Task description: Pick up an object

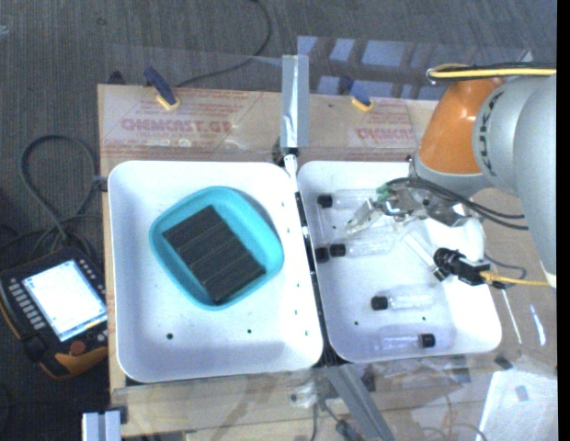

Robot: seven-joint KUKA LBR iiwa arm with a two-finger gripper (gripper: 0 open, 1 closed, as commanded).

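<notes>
Several clear plastic tubes with black caps lie in the right bin [469, 324]. One tube [351, 199] lies near its far left corner, another [359, 246] by its left wall. A third tube [403, 299] and one more [404, 342] rest toward the front. My gripper [370, 212] hangs low over the upper middle of this bin, just above the two left tubes and pointing left. The grey arm with its orange band [455, 136] reaches in from the right. Nothing can be seen held.
The left bin [138, 338] holds a blue dish [170, 232] with a black ridged slab [214, 254] in it. A black connector with a yellow cable [450, 265] hangs over the right bin's right side. A tablet [55, 301] lies left of the bench.
</notes>
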